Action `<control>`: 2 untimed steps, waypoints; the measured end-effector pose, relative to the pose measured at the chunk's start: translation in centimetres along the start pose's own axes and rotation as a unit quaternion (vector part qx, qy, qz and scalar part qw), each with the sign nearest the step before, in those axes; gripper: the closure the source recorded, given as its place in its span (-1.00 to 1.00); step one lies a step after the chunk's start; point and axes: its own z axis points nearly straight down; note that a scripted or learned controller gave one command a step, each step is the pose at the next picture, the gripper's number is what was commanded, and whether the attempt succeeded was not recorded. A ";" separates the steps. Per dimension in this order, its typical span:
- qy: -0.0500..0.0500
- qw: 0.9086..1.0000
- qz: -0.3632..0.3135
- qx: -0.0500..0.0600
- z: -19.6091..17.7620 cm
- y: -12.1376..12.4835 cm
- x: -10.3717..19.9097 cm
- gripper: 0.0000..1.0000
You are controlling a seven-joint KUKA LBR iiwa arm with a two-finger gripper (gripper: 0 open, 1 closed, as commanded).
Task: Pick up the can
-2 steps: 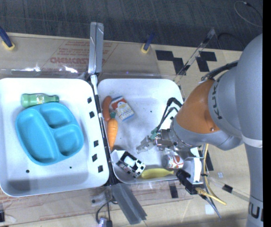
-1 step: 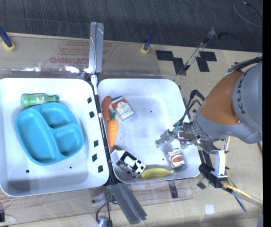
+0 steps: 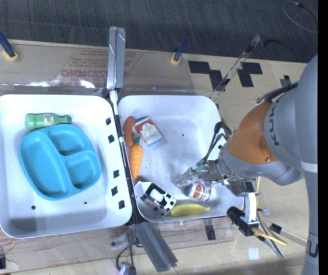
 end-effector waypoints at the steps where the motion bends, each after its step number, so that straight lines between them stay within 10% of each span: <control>1: 0.000 0.986 0.165 0.001 -3.9 4.0 0.9 -1.00; 2: 0.001 0.967 0.253 0.001 0.0 -0.1 0.6 -1.00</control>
